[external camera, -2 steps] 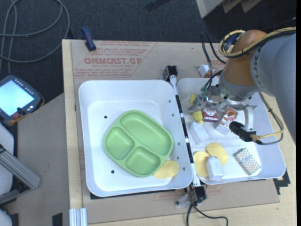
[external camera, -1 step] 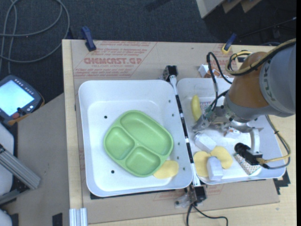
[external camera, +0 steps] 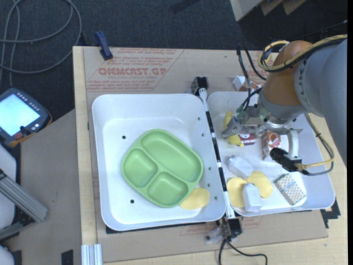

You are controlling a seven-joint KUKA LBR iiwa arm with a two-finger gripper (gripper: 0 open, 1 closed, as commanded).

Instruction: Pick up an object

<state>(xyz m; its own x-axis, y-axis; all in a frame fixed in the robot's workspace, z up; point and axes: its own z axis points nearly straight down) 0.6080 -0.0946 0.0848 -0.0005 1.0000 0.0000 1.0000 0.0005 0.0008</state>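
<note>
Jaws (external camera: 238, 127) low in right bin (external camera: 325, 195)

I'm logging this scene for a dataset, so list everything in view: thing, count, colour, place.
Bins: 2, white, side by side on the bench.
Tray: 1, green, three compartments, in the left bin.
Yellow pieces: several, one in the left bin by the tray, others in the right bin.
White blocks: 2, right bin, near side.
Packet: 1, patterned, right bin, near right corner.
Carton: 1, red and white, right bin.
Clip: 1, blue, far left of the bench.
Screen: 1, left of the bench.
Arm: 1, grey and orange, over the right bin.
Hand: 1, low in the right bin.
</note>
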